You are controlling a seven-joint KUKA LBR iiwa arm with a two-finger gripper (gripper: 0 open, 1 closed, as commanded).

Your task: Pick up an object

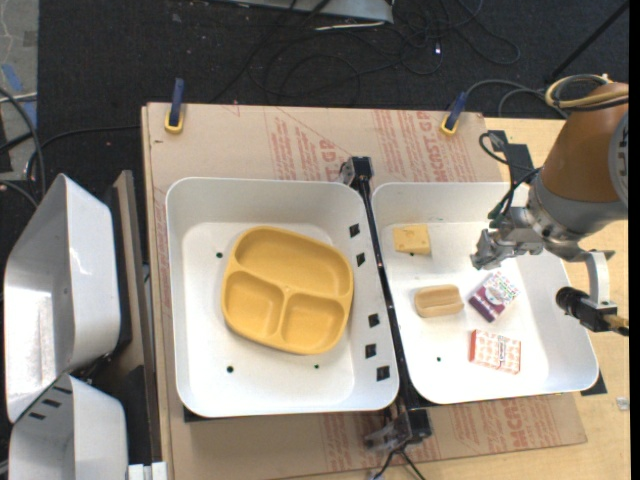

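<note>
Right now the gripper hangs just above a small purple and white packet; I cannot tell how its jaws stand.

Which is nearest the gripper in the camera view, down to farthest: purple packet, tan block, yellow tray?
Measured from the gripper:
1. Purple packet, just below it, right bin.
2. Tan block, lower left, same bin.
3. Yellow tray, left bin.

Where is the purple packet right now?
In the right bin, the purple packet lies just below the gripper, right of the tan block.
</note>
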